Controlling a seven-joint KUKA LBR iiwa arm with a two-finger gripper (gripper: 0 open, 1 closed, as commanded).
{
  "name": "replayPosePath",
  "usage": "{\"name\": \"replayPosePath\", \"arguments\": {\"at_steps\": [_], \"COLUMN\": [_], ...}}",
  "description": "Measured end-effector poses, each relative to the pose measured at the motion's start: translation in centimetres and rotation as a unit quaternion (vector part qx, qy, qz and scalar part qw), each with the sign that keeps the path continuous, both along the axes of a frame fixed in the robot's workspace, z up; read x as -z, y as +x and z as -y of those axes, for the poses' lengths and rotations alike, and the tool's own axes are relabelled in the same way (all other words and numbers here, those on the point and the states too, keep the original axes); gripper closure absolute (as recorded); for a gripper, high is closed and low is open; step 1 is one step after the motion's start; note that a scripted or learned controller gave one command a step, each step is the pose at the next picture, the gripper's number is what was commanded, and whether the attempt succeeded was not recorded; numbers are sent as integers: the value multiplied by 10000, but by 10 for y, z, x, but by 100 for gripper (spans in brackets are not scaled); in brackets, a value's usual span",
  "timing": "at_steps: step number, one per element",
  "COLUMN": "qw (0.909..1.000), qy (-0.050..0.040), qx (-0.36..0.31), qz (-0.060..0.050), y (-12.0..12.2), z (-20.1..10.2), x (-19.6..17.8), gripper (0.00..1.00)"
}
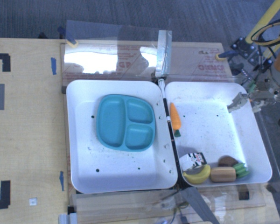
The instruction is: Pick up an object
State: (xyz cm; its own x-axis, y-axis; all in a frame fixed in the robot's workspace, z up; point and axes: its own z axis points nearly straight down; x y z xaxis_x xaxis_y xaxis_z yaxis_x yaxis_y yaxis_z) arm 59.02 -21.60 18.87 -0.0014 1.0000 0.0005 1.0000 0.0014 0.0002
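My gripper hangs over the right edge of the right bin, well above the objects. An orange carrot with a green stem end lies against the bin's left wall. Along the front wall sit a yellow banana, a black-and-white packet, a tan bread roll, a dark brown piece and a green item. All of these lie apart from the gripper, toward the front.
The left bin holds a teal divided plate. A clear plastic sheet and a metal strip stand behind the bins. Cables and the arm's wrist crowd the right side. Wooden bench lies to the left.
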Motion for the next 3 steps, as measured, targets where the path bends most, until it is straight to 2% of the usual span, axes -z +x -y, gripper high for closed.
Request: {"name": "replayPosePath", "arguments": {"at_steps": [1, 2, 3], "qw": [9997, 9997, 9922], "qy": [14, -2, -9], "qx": [245, 263, 1243], "qz": [-55, 11, 11], "y": [-78, -74, -85], "z": [-60, -58, -23], "x": [87, 73, 41], "gripper": [0, 100, 100]}}
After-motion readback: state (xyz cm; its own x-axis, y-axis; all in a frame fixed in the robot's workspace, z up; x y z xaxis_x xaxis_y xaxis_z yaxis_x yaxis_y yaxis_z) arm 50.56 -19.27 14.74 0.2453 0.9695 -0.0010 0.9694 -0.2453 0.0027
